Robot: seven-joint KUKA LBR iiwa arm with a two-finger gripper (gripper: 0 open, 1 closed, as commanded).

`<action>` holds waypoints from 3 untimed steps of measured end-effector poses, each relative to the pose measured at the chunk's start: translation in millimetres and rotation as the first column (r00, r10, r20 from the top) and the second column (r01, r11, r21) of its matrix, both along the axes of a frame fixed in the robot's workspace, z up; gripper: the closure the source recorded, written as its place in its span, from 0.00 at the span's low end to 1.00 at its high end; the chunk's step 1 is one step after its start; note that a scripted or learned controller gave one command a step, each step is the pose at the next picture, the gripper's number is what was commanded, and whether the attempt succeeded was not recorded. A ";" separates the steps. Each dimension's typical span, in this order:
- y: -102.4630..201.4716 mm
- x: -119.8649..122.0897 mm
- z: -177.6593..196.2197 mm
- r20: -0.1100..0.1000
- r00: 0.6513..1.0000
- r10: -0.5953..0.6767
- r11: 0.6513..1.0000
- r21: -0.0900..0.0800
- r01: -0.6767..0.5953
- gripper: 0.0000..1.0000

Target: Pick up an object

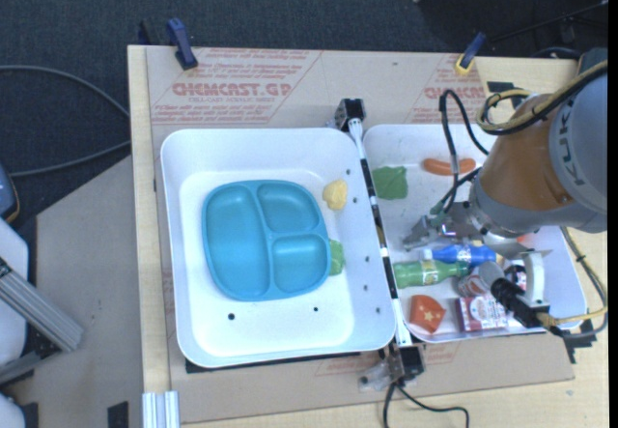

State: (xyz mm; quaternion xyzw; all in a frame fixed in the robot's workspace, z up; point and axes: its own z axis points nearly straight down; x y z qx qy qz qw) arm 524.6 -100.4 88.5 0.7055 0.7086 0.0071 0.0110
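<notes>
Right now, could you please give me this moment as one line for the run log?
arm: over right bin | pincer: low, above green bottle | holding: nothing seen | left bin: blue tray, yellow piece

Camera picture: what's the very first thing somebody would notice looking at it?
Probably the big blue divided plate lying in the middle of the left bin, with a small yellow piece just off its upper right corner. Next comes the grey and orange robot arm reaching in from the right over the right bin. Its gripper hangs above a jumble of small things there, including a green bottle and a red packet.
</notes>
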 end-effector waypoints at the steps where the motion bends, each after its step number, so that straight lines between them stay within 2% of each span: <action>1: -17.7 -33.2 -1.7 -0.012 1.000 -0.005 1.000 0.000 0.005 0.00; 2: -17.3 -33.2 7.9 -0.011 1.000 -0.005 1.000 0.000 0.005 1.00; 3: 47.3 42.3 96.3 -0.025 1.000 -0.003 1.000 0.006 0.003 1.00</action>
